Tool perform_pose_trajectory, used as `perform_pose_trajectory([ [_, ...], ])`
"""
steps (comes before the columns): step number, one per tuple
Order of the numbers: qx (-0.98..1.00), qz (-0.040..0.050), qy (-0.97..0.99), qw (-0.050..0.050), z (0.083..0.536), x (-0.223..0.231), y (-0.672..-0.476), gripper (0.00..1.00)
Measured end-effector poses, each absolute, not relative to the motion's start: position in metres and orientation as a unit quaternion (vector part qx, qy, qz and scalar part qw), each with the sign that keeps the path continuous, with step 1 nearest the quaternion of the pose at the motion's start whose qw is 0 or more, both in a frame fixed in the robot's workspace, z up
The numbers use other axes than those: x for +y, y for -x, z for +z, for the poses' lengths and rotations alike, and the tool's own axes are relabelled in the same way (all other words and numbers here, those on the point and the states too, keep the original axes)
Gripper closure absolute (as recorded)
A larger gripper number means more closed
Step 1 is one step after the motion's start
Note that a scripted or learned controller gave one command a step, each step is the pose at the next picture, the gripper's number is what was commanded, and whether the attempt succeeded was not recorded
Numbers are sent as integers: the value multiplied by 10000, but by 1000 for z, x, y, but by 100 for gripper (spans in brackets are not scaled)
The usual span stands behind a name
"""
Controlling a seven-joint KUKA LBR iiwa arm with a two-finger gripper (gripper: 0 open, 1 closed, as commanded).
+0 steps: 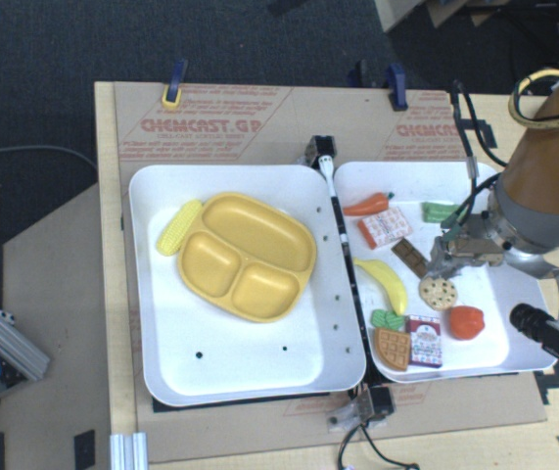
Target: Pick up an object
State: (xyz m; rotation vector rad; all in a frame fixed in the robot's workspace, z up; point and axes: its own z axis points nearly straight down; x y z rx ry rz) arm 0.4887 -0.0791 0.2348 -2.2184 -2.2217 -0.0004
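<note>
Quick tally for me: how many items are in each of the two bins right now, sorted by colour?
Left bin, yellow: 2, the corn cob and the divided plate
Right bin:
Yellow: 1, banana
Red or orange: 4, chilli, tomato, two small cartons
Green: 1, block
Brown or tan: 3, chocolate bar, cookie, waffle
Total: 11

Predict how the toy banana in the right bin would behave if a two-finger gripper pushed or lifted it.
The banana looks like smooth plastic, so probably stiff, light and a little slippery. Its curve suggests it may pivot when nudged.
</note>
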Motion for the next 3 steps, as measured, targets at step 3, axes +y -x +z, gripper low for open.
perform_pose_trajectory([
  [3, -7070, -6, 7073, -10, 235, -82, -492, 100],
])
